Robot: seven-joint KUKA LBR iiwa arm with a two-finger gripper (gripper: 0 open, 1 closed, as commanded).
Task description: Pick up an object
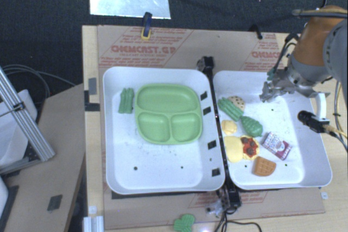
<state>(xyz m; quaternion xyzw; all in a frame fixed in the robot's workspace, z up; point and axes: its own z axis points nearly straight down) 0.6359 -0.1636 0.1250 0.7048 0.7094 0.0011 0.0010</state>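
Toys clustered along the left side of the right bin: green pod, broccoli piece, waffle, red-white packet, all lying loose and unheld. Gripper poised over bare bin floor near the far rim, well apart from the nearest piece; finger state impossible to tell (too small, too blurred). Probably staged for a descent. Left bin bearing a green divided plate and a green strip. Cardboard-covered bench over dark carpet.
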